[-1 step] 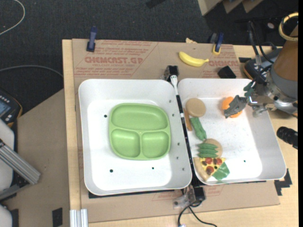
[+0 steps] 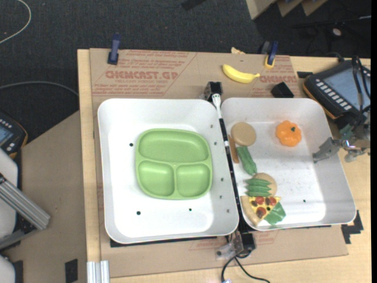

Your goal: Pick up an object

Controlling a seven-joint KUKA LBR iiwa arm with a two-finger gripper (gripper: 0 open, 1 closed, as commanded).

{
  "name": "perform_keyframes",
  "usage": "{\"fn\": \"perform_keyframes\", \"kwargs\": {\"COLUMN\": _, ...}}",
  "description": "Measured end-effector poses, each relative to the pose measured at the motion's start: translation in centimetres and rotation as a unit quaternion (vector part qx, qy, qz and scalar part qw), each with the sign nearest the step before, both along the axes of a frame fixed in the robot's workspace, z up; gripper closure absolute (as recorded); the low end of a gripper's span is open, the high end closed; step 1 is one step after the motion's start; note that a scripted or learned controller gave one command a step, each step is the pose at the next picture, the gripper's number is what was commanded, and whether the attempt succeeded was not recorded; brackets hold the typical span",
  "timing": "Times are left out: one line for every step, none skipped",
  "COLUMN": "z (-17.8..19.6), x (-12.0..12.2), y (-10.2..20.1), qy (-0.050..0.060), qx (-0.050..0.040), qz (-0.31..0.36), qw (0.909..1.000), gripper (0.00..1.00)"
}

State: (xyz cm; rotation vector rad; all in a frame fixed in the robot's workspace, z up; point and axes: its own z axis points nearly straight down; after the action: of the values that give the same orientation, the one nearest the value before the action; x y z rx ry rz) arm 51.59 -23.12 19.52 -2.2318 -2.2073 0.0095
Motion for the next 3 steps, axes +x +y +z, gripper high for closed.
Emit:
{"fn": "perform_keyframes", "kwargs": {"z": -11.3, "x": 11.2, "y": 1.6, "qy": -0.006, "qx": 0.0072, "qz": 0.01, "qw": 0.9999, "gripper": 0.0}}
{"fn": "perform_keyframes", "kwargs": {"z": -10.0, "x": 10.6, "y": 1.0, "qy": -0.004, "qx": 0.0021, "qz": 0.008, "qw": 1.0, "gripper": 1.0}}
{"fn": "perform_keyframes", "kwargs": {"z": -8.9, "x": 10.7, "y": 1.0, "qy": -0.005, "qx": 0.0014, "qz": 0.008, "qw": 1.0, "gripper": 1.0}}
